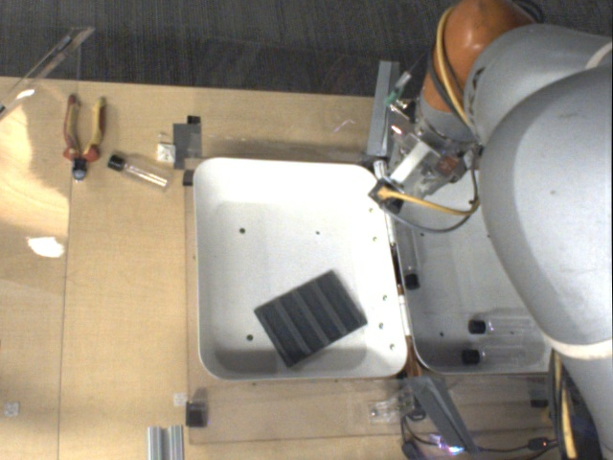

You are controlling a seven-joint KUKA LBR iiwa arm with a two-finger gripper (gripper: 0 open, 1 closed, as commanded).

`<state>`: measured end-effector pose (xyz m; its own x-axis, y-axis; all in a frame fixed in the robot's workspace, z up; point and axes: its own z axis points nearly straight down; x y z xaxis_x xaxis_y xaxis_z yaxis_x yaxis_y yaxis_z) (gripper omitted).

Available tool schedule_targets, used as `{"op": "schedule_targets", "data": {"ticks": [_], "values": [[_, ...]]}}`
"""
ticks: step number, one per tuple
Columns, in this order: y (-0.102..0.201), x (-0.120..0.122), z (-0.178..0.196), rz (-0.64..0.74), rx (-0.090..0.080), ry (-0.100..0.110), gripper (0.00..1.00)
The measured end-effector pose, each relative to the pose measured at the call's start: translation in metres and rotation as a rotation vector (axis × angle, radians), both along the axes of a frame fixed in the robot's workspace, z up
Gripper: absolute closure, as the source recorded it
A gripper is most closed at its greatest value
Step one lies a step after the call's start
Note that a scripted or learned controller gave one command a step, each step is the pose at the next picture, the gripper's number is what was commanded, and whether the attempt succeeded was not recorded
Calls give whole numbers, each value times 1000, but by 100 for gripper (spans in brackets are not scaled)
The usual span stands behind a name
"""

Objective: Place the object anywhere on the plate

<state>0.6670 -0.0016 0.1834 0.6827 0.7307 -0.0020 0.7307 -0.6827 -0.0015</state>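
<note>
At the near edge of the bench (pixel 115 333), around 6 o'clock in the camera view, a small black stop (pixel 196 413) is seen just outside the left bin's near corner, with a ribbed metal piece (pixel 165 441) a little nearer still. The left bin (pixel 268 218) is set beside the right bin (pixel 450 286), their rims almost touching.

The task's object, a dark ribbed block (pixel 310 317), is found lying flat on the floor of the left bin, in its near half and turned at a slant to the walls. It is untouched by anything and is kept apart from the bin's near wall by a strip of white. Two small dark items (pixel 476 327) are seen in the near part of the right bin.

Farther back, the gripper (pixel 387 195) is held over the far right corner of the left bin, close to the rim shared with the right bin. From the gripper, the block is placed at about 7 o'clock and well apart. Nothing is seen in the gripper's grasp, and how far it is open cannot be told. A yellow cable (pixel 436 217) is looped beside it. The grey arm (pixel 546 180) is spread over the right bin, and its orange band (pixel 474 29) is seen at about 1 o'clock.

Farthest away, at 10 o'clock on the bench, red-handled pliers (pixel 82 130) and a small clear tube (pixel 140 171) are laid side by side.
</note>
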Motion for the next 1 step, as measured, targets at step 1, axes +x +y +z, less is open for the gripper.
{"op": "schedule_targets", "data": {"ticks": [1], "values": [[78,-23,3,76,2,-3,100]]}}
